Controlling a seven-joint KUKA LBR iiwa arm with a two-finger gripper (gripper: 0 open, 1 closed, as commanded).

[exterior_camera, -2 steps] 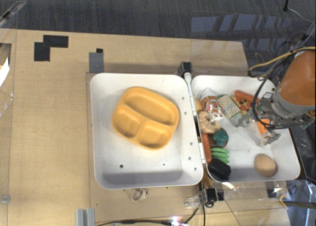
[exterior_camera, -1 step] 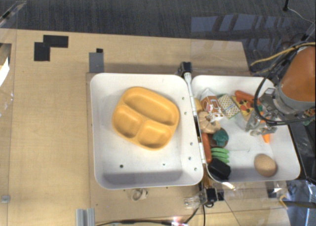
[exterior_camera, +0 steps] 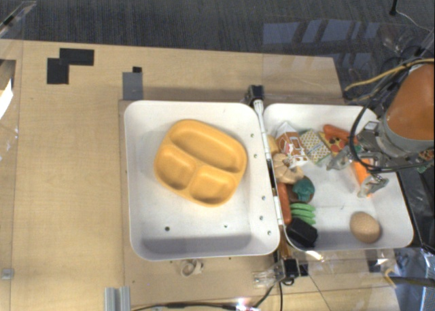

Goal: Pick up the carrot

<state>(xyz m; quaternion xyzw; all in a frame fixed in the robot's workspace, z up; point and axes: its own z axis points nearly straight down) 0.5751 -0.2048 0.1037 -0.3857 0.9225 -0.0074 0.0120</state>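
Note:
The carrot (exterior_camera: 359,170) is a small orange piece lying in the right bin (exterior_camera: 394,231), near its right side. My gripper (exterior_camera: 355,172) is down over it and stands open. One grey finger (exterior_camera: 338,161) shows to the carrot's left and the other (exterior_camera: 372,185) to its lower right, so the carrot lies between them. The wrist and its orange band hide the carrot's far end.
Beside the carrot in the right bin lie a red-orange toy (exterior_camera: 333,133), a small printed box (exterior_camera: 292,145), a teal ball (exterior_camera: 303,187), green pods (exterior_camera: 304,212), a black item (exterior_camera: 302,233) and a tan egg-like ball (exterior_camera: 365,227). The left bin (exterior_camera: 139,167) holds a yellow divided tray (exterior_camera: 200,160).

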